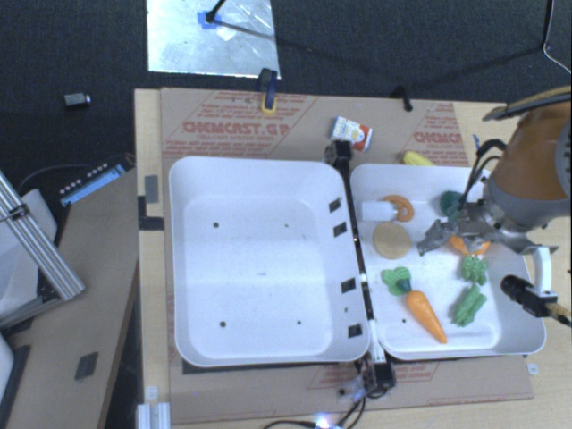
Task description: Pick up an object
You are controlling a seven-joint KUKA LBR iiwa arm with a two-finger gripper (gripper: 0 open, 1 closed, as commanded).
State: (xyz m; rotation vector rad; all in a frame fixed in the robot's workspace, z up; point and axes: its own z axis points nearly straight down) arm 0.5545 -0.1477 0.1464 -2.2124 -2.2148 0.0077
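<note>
This is a robot test bench in a lab or workshop, not a home. Two shallow white bins (259,257) sit side by side on a sheet of printed cardboard (295,123) laid over a plain wooden bench (143,239), with the floor around it covered in dark carpet (71,25). A grey and orange robot arm (536,159) reaches in from the right. Black cables (465,61) trail across the floor, and an aluminium frame rail (40,248) stands at the left. The right bin holds small toy foods (427,315), the sort used as practice pieces. A shiny metal plate (210,25) lies on the carpet.
</note>
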